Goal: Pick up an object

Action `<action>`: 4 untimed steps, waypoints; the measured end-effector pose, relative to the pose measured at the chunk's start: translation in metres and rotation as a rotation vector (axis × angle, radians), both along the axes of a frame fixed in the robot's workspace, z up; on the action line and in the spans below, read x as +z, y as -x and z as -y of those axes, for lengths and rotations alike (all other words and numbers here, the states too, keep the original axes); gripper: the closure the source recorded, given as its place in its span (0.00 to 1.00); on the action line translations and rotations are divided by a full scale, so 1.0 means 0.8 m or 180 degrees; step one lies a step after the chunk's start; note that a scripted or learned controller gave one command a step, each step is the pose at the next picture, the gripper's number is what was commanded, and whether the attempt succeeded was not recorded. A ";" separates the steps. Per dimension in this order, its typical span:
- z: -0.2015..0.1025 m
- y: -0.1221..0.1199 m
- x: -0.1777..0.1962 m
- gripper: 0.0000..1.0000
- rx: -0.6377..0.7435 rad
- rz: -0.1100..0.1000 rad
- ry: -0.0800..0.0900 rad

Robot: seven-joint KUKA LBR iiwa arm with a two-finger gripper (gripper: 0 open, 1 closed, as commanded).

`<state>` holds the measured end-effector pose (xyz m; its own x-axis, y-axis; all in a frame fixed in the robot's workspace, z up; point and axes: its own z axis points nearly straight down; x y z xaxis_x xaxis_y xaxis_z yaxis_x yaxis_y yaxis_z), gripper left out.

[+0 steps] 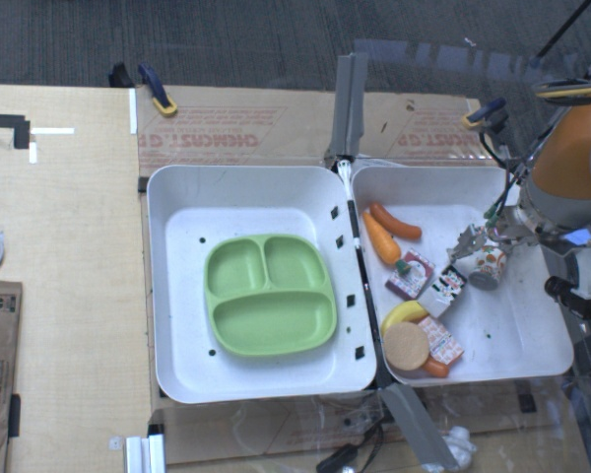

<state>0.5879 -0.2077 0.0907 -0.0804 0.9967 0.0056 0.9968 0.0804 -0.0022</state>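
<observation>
The small printed cup [489,264] lies in the right bin [532,358], under the gripper [476,242]; whether it is held, I cannot tell. It looks round and could roll aside toward the small carton [446,289].

Wooden bench [59,225] bears cardboard sheet [246,126], two white bins [163,264] [532,358].

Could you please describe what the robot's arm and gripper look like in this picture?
The arm enters at the right: a rounded orange band above a pale grey wrist section. Thin dark cables run beside it down toward the wrist. The gripper is small, metallic grey, with slim fingers. A small blue spot shows on the grey housing. Any printed markings are too small to read.
</observation>
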 end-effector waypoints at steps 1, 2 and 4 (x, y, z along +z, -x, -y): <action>0.002 0.000 0.010 1.00 -0.0002 -0.0001 0.0009; 0.001 0.000 0.010 0.00 -0.0002 -0.0002 0.0005; 0.009 0.100 0.000 0.00 0.0456 0.0009 -0.0014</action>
